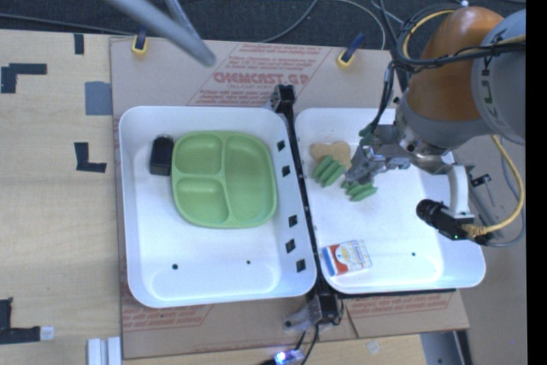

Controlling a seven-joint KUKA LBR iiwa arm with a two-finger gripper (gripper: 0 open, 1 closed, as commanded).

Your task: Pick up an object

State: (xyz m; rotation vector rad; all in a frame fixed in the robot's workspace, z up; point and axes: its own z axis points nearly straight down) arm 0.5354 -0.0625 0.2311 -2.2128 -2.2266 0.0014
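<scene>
Divided plate (pixel 226 179) in left bin (pixel 137 209)

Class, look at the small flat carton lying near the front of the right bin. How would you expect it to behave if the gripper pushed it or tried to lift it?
The carton lies flat on the smooth white bin floor, so a push would probably slide it rather than tip or roll it. It looks thin and probably light. Lying so low, it may give the gripper little edge to pinch.

Glossy plastic bins (pixel 137 209); matt green plate (pixel 225 179).
</scene>
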